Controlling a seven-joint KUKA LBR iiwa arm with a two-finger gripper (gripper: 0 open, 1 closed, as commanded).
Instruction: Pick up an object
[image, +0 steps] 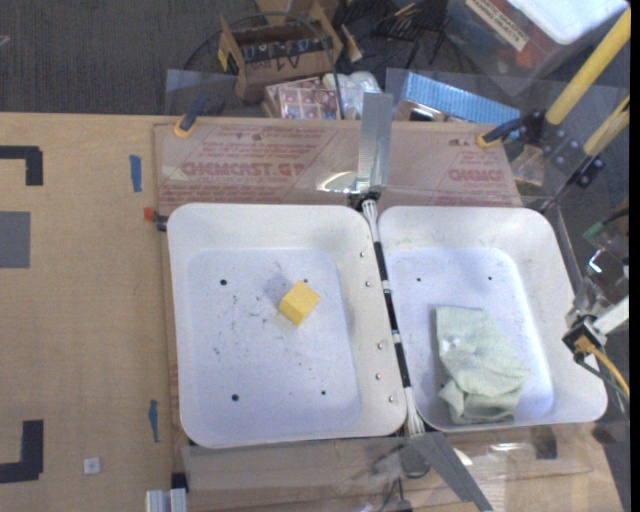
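Left bin, yellow block, pale cloth right

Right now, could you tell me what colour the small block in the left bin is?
Yellow. The block shows best in the camera view.

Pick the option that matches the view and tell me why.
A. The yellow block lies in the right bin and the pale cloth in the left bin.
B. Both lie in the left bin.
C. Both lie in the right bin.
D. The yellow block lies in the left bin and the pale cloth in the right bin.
D: the yellow block sits near the middle of the left bin, while the crumpled pale cloth lies in the right bin, toward its near edge.
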